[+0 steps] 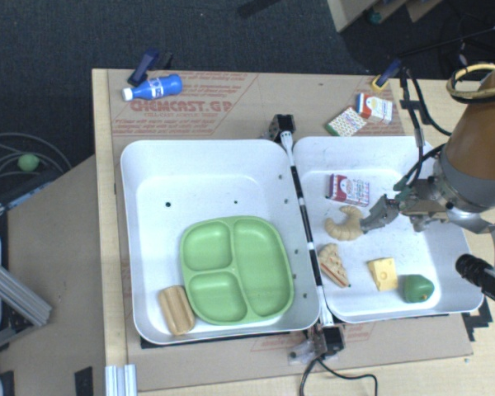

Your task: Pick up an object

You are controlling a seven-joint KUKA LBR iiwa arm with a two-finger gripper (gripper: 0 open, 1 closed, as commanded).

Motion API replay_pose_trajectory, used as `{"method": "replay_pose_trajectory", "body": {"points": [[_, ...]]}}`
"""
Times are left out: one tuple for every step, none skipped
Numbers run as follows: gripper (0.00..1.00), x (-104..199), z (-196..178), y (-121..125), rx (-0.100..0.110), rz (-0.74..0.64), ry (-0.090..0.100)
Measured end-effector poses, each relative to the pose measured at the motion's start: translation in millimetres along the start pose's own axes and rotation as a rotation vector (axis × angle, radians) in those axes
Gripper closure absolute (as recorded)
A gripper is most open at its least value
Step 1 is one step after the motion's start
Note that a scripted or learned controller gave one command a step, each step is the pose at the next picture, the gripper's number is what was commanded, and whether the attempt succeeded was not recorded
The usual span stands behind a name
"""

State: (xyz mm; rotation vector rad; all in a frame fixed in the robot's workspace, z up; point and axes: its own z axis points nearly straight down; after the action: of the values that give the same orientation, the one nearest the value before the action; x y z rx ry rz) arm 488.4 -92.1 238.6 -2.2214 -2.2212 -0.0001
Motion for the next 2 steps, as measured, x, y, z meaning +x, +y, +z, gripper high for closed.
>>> {"method": "replay_pose_trajectory", "body": {"points": [[0.00, -89, 78, 19, 0.003, 0.002, -0.001], [0.00, -30, 154, -2, 0.001, -0.001, 0.001]]}}
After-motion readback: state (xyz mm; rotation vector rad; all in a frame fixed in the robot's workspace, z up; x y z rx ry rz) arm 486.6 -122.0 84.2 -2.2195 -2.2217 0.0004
